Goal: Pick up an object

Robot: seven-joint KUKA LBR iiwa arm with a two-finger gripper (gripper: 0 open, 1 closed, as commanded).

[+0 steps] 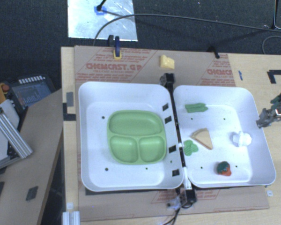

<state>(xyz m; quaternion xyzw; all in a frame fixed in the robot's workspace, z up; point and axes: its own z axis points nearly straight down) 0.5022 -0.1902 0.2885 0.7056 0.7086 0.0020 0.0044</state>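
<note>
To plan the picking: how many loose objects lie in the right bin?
5: green piece at the top, tan wedge centre, green leaf beside it, white object right, red-green one bottom.

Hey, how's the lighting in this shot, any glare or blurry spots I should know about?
Camera view: lighting is even and soft, with faint shadows inside both bins; the shiny metal sheet at the top glares brightly; the small white object in the right bin nearly washes out against the plastic; the gripper at the right edge looks slightly soft.
</note>
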